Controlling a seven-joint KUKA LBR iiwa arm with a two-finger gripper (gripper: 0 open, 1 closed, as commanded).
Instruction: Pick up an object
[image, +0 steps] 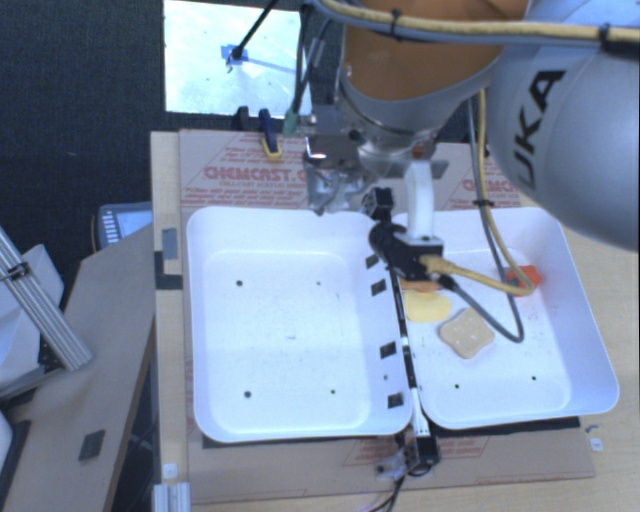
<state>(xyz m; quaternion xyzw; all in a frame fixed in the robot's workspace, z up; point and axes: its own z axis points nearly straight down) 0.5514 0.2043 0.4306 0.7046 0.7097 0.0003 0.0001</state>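
- Presently, gripper (330, 198) is seen over far rim of left white bin (215, 300), by the seam w/ right bin (575, 340).
- Jaw state can't be told.
- Tan toast-like square (467, 335), flat yellow piece (430, 309) & small orange bit (526, 275) are found in right bin, view-right of jaws, nearer camera, apart from them.
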